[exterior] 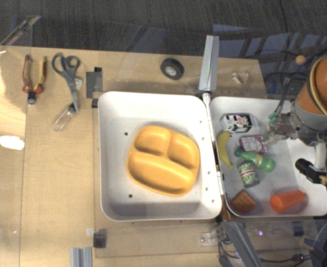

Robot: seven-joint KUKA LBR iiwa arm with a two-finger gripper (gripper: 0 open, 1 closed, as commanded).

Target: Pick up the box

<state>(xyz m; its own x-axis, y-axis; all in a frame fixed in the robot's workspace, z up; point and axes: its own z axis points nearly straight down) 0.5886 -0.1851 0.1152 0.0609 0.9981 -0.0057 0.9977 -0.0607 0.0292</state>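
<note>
Wooden bench (52,166) under two shallow white bins on my feed. Left bin (113,149) has one big yellow lumpy mould (163,159). Right bin (319,204) has one small pink box (253,144), one banana (224,148), one green bottle (258,160), one orange cylinder (287,200). My gripper (278,128) sits just right of the box, apparently touching its corner; can't tell its grip.

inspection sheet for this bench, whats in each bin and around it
surface: wooden bench bearing two white bins, left bin, right bin
job's things: small box at right bin's far left corner
clutter: yellow moulded tray in left bin; banana, green bottle, orange cylinder in right bin
grippers: gripper over right bin, apart from the box
cables: dark cables behind right bin
surroundings: scissors, pliers, tape roll
</note>
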